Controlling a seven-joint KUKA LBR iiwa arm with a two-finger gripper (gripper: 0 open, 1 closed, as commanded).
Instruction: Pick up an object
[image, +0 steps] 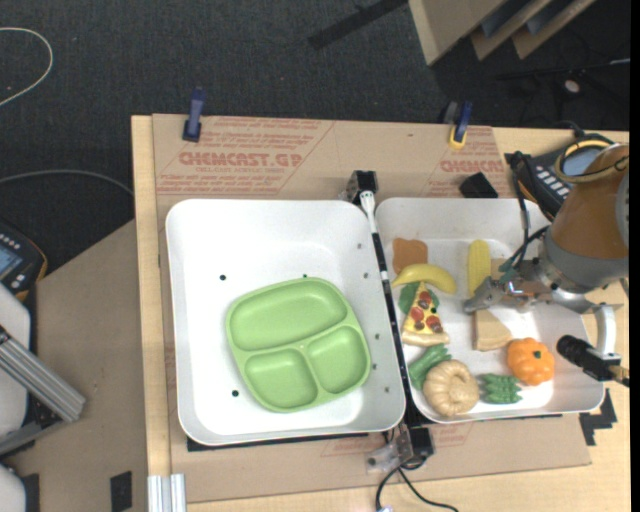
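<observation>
Gripper low in the right bin, fingers slightly parted, clasping nothing visible, tips just above the tan wedge and just right of the yellow banana. Likely target: that wedge, or the upright yellow piece beside the fingers; cannot tell which. Best done by centring over one item, coming straight down, closing only once both fingers straddle it, then lifting slowly.

Crowded around the wedge: pizza slice to its left, orange pumpkin to its lower right, bagel and green vegetable below. Risk of nudging neighbours.

Further left of the wedge, the left bin carrying a green divided plate. Both bins on a cardboard-covered bench, clamped at the far edge, dark carpet beyond.
</observation>
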